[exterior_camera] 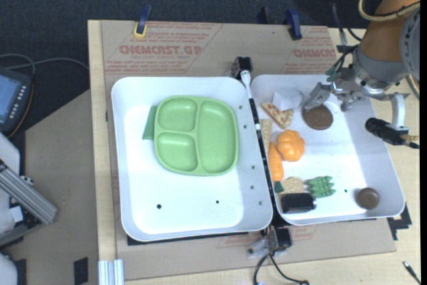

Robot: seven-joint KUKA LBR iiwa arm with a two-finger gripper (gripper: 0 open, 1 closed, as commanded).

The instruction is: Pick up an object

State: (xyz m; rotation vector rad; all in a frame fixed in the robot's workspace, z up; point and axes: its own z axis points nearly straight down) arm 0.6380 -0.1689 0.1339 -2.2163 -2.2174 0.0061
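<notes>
Since the gripper [325, 95] hangs just above the brown disc [318, 117] at the far side of the right bin [381, 163], that disc looks like the likeliest thing to be taken. It lies flat, low and round, probably a stiff, light toy cookie, so a hold across its rim would suit it; being thin, it may slide on the slick white floor before the jaws close. I cannot tell whether the jaws are spread or pressed together; nothing is seen between them. Close beside the disc lie a white scrap [285, 101] and a waffle wedge [277, 115], and nearer the camera an orange pumpkin [291, 145], a carrot [275, 163], green beans [319, 186], a black block [297, 202] and a brown ball [367, 197]. Room around the disc is fair toward the right. In the left bin [133, 163] a green divided plate [197, 135] rests alone. Both bins sit on a cardboard-covered bench [200, 43].
</notes>
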